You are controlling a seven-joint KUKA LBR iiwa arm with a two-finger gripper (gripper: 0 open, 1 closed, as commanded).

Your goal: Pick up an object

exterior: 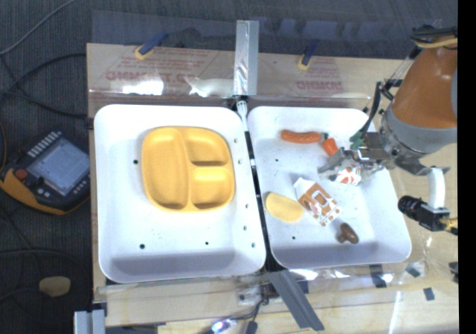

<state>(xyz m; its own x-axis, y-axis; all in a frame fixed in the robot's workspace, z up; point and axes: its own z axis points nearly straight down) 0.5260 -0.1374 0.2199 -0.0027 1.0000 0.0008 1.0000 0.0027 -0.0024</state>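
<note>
White and orange, the small packet (347,175) lies in the right bin (387,247) under the gripper (343,162); its long axis cannot be told. Whether the tool is open or has hold of it cannot be told. Crowding from the nearby carrot piece (329,146) could spoil a clean grasp.
</note>
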